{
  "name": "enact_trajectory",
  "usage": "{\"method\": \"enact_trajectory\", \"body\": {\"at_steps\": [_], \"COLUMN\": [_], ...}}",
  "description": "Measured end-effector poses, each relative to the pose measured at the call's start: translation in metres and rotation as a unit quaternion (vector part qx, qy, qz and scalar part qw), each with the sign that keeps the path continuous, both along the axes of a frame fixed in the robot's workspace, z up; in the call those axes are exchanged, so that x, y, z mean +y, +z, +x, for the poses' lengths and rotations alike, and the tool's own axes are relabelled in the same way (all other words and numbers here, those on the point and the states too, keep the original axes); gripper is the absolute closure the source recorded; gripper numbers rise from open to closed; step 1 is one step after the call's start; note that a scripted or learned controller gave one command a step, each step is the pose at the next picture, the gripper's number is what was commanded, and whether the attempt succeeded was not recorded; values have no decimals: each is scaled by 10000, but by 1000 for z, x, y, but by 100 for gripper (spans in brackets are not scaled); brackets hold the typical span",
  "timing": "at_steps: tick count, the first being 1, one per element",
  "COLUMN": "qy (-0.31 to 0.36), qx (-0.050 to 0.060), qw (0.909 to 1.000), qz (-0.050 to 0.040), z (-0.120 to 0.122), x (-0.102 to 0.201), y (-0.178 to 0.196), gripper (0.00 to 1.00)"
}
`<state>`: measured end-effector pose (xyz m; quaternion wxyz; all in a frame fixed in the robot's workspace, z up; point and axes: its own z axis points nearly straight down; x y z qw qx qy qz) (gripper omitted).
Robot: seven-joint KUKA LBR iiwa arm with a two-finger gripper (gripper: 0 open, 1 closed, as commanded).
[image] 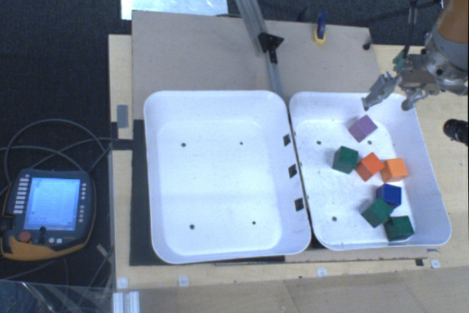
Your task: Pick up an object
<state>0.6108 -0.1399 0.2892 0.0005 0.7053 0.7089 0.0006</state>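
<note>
Several small blocks lie in the right bin [322, 231]: a purple block [362, 128], a green block [345, 159], two orange blocks [369, 166] [394, 170], a blue block [390, 195] and two more green blocks [378, 212] [399, 228]. My gripper [393, 96] hangs over the bin's far right corner, above and to the right of the purple block. Its two fingers are spread apart, with nothing between them.
The left bin [157, 157] sits beside the right one. A slanted metal pole [249, 0] crosses the back of the bench. A teach pendant [47, 212] lies on the floor at the left. A blue-and-yellow clamp [320, 27] grips the bench's far edge.
</note>
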Motion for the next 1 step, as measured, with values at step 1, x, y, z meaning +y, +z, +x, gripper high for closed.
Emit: {"method": "enact_trajectory", "body": {"at_steps": [1], "qy": [-1], "qx": [-1], "qw": [10000], "qz": [0], "z": [0], "x": [0], "y": [0], "gripper": [0]}}
